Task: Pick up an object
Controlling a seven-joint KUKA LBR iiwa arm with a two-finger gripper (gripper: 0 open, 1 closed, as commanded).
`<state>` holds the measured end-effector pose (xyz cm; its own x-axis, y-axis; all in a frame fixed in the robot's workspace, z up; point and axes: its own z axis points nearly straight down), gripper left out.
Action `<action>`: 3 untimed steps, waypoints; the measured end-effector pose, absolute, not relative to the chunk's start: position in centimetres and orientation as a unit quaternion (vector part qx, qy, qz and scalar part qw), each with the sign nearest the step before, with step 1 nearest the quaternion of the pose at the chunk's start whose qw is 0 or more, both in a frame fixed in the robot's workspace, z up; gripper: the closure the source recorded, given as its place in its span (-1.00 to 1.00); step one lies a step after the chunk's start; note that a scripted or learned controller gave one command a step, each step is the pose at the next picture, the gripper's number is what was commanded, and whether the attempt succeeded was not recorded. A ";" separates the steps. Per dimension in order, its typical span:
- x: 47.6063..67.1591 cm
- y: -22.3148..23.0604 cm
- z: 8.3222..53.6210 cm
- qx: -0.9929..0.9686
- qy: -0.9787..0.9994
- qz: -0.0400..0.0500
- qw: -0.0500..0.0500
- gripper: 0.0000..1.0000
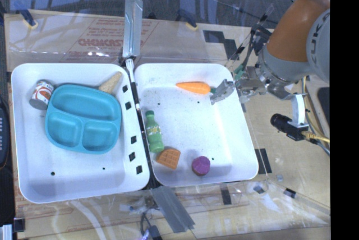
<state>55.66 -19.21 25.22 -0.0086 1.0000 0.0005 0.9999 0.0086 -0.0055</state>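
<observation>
A: Right bin point(247, 149), contents?

B: Carrot point(193, 87), upper middle of the frame, lying flat near the bin's top wall. Green bottle point(152, 132) against the left wall. Waffle piece point(168, 158) and purple ball point(201, 165) toward the bottom edge.

A: Gripper point(221, 92)?

B: At the bin's right rim, upper right of the frame. Nothing between the fingers; whether they are spread or pressed together I cannot tell at this size.

A: Carrot relative to the gripper?

B: Just to its left, the blunt end nearest, almost touching the tip. Long axis runs left to right, roughly in line with the reach, so a grasp likely needs the fingers closing across it.

A: Left bin point(22, 177)?

B: Blue divided tray point(83, 118), can point(40, 93), cone point(111, 82). Well apart from the gripper.
</observation>
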 end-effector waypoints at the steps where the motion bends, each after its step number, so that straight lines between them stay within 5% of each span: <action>1: 61.8 -18.4 16.9 -0.753 -0.658 0.003 0.004 -1.00; 2: 59.6 -14.8 27.9 -0.716 -0.699 -0.001 -0.002 -1.00; 3: 59.6 -14.7 28.3 -0.713 -0.701 0.002 0.002 1.00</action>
